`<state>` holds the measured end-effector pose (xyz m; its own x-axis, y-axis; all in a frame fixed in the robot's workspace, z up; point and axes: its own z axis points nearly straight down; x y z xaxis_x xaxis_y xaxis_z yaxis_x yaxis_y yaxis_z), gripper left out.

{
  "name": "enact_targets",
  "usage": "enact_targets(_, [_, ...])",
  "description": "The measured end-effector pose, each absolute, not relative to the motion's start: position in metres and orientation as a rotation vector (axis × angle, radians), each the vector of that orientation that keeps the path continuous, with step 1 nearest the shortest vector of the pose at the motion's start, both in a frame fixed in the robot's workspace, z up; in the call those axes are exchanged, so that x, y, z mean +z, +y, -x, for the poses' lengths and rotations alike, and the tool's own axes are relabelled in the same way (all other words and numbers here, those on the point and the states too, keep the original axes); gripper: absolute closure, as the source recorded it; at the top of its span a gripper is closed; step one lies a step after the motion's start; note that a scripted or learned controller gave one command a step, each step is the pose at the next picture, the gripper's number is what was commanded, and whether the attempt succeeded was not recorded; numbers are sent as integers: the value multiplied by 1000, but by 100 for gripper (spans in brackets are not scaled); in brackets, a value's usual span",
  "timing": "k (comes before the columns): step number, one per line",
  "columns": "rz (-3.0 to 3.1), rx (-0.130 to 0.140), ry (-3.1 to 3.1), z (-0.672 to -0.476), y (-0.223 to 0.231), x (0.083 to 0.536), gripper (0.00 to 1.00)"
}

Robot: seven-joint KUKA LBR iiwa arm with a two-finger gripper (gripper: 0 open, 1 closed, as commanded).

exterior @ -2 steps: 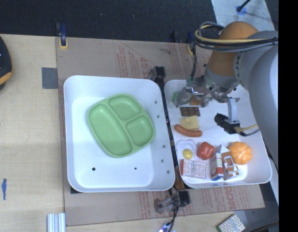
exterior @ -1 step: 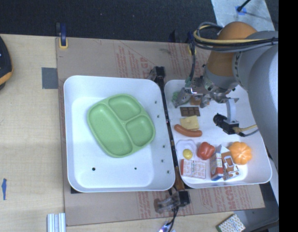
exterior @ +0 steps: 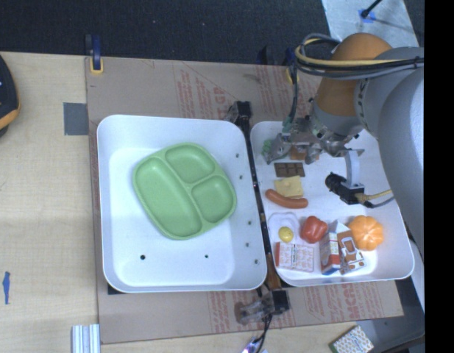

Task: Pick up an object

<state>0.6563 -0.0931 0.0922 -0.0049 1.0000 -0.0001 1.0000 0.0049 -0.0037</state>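
Here your hand [exterior: 309,144] hangs low over the far end of the right bin [exterior: 403,265]; you cannot tell how far open it is or whether it has hold of anything. Just nearer than the hand lies a brown chocolate bar [exterior: 289,170], then a yellow wedge [exterior: 291,187] touching a hot dog [exterior: 286,198]. Nearer again sit a red pepper [exterior: 313,229], an orange [exterior: 366,232] and small cartons [exterior: 295,257]. Left of the hand, the other bin [exterior: 116,271] holds a green divided plate [exterior: 184,190].
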Motion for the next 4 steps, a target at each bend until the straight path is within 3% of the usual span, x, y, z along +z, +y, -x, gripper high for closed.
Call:
enact_targets(2, [2216, 4, -2224, -656, -94, 92, 0])
enact_targets(3, [2213, 5, -2227, -657, -95, 103, 100])
enact_targets(4, [2212, 6, -2227, -657, -95, 103, 0])
